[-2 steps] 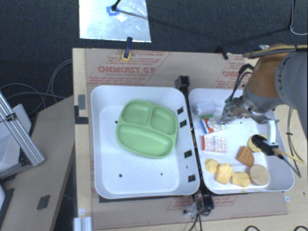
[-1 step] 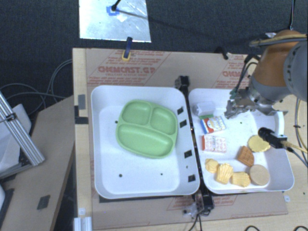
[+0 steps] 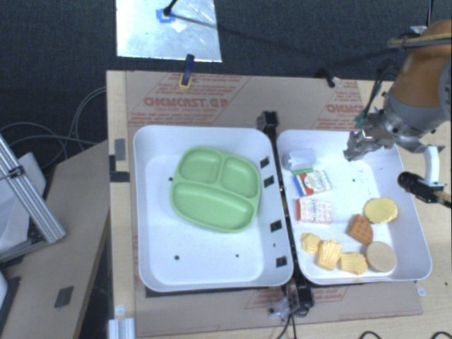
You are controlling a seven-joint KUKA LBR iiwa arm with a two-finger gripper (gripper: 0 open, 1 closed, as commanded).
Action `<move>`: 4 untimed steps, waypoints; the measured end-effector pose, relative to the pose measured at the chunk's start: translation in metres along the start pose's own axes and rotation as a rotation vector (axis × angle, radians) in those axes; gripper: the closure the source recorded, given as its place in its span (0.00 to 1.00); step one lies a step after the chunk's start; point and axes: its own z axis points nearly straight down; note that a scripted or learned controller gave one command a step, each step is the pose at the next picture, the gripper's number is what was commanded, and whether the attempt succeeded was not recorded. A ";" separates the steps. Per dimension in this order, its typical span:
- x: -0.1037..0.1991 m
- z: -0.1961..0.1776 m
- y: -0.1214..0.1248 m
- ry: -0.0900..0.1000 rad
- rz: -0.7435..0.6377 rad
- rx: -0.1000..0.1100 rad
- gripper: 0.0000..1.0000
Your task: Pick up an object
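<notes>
My gripper (image 3: 357, 149) hangs over the far right part of the right bin (image 3: 413, 221), above bare bin floor. Nothing shows between its fingers. In that bin lie a white and green packet (image 3: 299, 159), a red, white and blue packet (image 3: 313, 182), a red and white packet (image 3: 314, 210), a yellow round piece (image 3: 381, 209), a brown waffle piece (image 3: 359, 229), a tan round cookie (image 3: 381, 256) and several yellow crinkled pieces (image 3: 329, 252). The closest thing to the gripper is the white and green packet, off to its left.
The left bin (image 3: 152, 189) holds a green divided plate (image 3: 215, 188). A black divider (image 3: 277, 189) runs between the bins. A grey sheet (image 3: 168, 20) lies beyond the bench. Metal framing (image 3: 25, 189) stands at the far left.
</notes>
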 end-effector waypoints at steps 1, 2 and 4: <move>0.000 -0.013 0.001 0.001 -0.001 0.004 1.00; 0.059 -0.008 -0.020 0.004 -0.006 0.008 1.00; 0.158 -0.001 -0.051 0.004 -0.007 0.009 1.00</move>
